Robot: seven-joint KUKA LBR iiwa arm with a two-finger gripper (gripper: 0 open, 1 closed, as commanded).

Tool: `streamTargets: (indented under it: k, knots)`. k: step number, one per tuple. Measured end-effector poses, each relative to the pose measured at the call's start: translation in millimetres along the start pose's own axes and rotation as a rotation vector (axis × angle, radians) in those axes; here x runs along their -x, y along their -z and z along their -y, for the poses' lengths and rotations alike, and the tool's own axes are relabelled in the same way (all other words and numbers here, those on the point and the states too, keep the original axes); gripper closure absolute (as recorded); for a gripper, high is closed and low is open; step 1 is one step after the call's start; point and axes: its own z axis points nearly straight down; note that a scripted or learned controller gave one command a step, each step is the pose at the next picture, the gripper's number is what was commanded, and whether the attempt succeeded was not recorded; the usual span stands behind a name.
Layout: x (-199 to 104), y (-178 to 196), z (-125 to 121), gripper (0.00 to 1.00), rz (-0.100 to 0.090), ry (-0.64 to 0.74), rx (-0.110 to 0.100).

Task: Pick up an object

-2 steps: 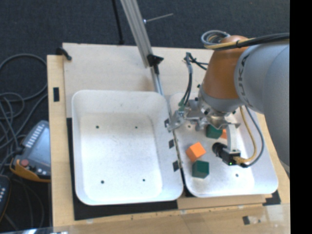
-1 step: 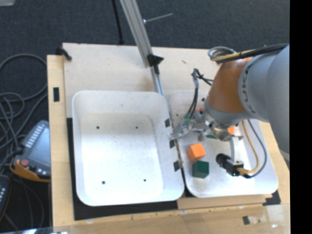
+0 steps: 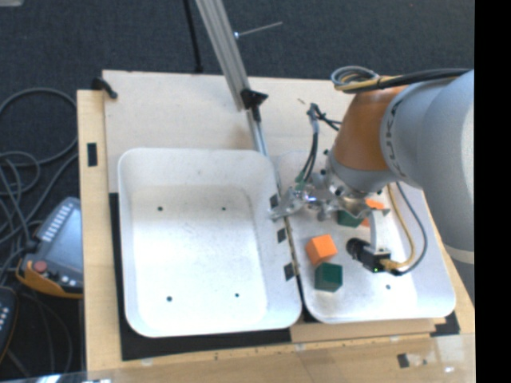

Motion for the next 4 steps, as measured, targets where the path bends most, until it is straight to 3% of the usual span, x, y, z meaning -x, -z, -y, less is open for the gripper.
streamTargets:
  k: [3, 4]
  knots:
    - [-0.3, -0.2, -0.6, 0.0, 0.001, 0.002, -0.001]
    - [-17.4, 64.6, 14.3, 0.0, 0.031, -0.014, 0.005]
